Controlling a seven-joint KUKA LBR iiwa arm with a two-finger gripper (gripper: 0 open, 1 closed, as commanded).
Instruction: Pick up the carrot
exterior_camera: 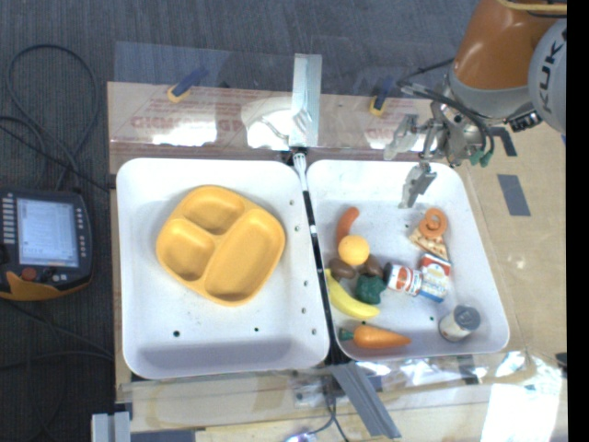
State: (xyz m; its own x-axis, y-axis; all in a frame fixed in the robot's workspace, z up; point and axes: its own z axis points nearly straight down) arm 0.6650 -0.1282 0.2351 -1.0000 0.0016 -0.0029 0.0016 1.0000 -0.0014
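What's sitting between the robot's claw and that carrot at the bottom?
In the camera view, between gripper and carrot lie the small bottle and green toy.

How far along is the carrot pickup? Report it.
Done: nothing yet. The orange toy carrot with a green tip lies untouched at the near edge of the right white bin, beside the yellow toy banana. In hand: nothing; the pincer hangs over the bin's far side, well away from the carrot. Left: reaching it, gripping it and lifting it.
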